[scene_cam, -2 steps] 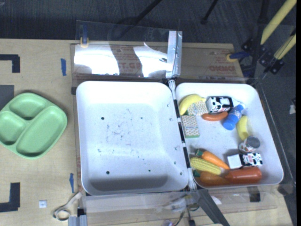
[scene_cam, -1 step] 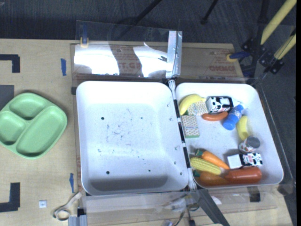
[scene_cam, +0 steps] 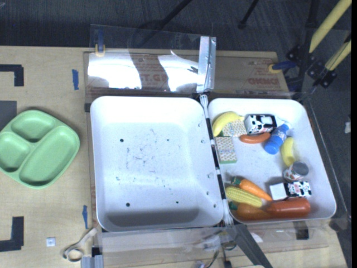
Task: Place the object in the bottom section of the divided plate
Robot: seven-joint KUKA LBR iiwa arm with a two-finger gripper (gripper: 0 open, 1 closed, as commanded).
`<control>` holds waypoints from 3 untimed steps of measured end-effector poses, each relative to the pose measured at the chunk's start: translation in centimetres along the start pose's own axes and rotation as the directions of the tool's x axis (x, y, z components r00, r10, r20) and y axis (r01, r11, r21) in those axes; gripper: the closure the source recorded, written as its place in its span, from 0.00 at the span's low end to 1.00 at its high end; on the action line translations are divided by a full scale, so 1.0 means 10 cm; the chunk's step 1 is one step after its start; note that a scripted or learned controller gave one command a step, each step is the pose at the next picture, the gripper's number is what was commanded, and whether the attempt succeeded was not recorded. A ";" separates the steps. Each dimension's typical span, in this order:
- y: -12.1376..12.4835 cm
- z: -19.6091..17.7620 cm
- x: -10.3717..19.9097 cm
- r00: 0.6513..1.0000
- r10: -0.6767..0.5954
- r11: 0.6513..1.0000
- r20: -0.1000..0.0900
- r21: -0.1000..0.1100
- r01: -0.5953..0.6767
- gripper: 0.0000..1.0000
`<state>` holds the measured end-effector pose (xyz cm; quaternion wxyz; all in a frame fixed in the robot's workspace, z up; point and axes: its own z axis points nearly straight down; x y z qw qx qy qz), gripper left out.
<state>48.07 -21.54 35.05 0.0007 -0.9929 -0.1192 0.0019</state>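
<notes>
A green divided plate (scene_cam: pixel 38 148) lies on the wooden bench at the far left, with two small sections at its upper left and one large section at its lower right. The right bin (scene_cam: pixel 321 149) holds several toy foods: a yellow banana (scene_cam: pixel 224 120), a black-and-white carton (scene_cam: pixel 260 123), an orange sausage (scene_cam: pixel 254 139), a blue bottle (scene_cam: pixel 275 139), a waffle block (scene_cam: pixel 226 149), a carrot (scene_cam: pixel 252 187), a corn cob (scene_cam: pixel 242 196), a red sausage (scene_cam: pixel 286 207) and a small can (scene_cam: pixel 298 169).
The left bin (scene_cam: pixel 150 161) lies between the plate and the right bin. A clear plastic panel (scene_cam: pixel 150 66) stands behind the bins. Black tape marks (scene_cam: pixel 15 75) sit on the bench at left. A tripod leg (scene_cam: pixel 251 250) crosses the bottom edge.
</notes>
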 end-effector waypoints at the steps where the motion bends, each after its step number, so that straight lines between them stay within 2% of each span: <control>1: 0.00 -0.10 0.01 1.000 -0.002 1.000 0.001 0.000 0.002 1.00; 2: 0.00 -0.10 0.01 1.000 -0.002 1.000 0.002 0.001 0.002 0.00; 3: -0.01 -0.19 0.02 1.000 -0.004 1.000 0.003 0.001 0.004 1.00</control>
